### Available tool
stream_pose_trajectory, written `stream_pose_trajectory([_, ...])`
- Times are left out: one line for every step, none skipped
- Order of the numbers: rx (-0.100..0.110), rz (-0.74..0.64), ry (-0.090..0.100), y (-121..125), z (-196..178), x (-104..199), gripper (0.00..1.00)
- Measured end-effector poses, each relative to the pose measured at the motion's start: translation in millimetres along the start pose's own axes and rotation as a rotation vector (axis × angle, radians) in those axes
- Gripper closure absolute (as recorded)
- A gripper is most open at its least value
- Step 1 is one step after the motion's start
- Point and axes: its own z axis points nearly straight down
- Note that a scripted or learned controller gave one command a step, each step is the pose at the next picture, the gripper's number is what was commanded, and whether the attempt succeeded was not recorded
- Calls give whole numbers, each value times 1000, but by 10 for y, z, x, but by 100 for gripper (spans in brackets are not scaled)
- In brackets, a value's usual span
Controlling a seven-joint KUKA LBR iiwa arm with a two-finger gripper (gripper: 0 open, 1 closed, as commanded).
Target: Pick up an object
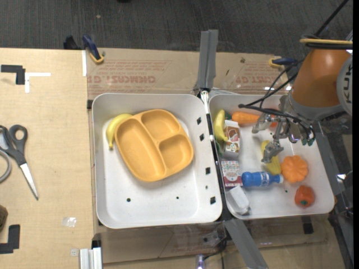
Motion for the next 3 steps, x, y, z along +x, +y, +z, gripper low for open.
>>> stream_pose_trajectory([-1,121,6,-102,23,550,0])
stream_pose_trajectory([1,117,2,-94,-77,532,100])
stream_pose_trajectory([1,118,2,-94,-77,532,0])
